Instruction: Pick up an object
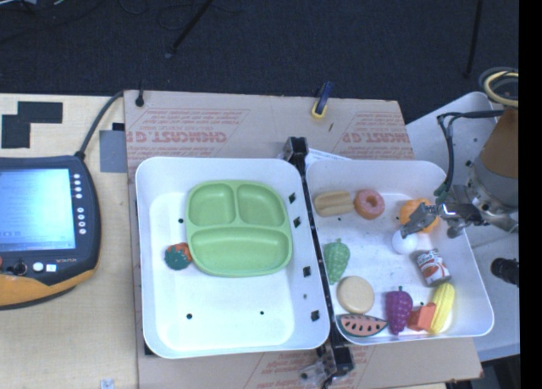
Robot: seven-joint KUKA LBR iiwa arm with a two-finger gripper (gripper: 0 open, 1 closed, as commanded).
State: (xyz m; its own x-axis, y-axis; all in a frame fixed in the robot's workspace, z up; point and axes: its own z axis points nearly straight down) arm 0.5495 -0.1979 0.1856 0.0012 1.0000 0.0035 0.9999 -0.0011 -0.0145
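Note:
My gripper hangs over the right side of the right bin, reaching in from the right edge. It sits right beside an orange toy and partly covers it. A white ball lies just below and left of the gripper, and a small tin can lies below it. Whether anything is in its grasp is not visible.
The right bin also holds a bun, a donut, a green leafy toy, a round biscuit, grapes, a watermelon slice and corn. The left bin holds a green divided plate and a strawberry.

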